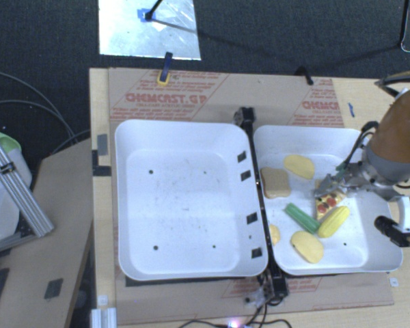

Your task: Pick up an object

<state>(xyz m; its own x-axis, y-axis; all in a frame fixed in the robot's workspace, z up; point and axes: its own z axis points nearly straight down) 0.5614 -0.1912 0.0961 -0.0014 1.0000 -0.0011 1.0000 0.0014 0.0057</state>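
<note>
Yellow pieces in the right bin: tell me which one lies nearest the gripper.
The yellow corn-shaped piece, lying just below the gripper beside the green stick. The other yellow pieces sit farther off, toward the bin's top and bottom.

Arm (403, 142) cut off at right edge; tool (326, 186) tips perhaps touching small red-yellow item (326, 202), blurred.

We see open floor across the left bin (184, 203); the right bin (314, 139) is crowded from five to nine o'clock.
</note>
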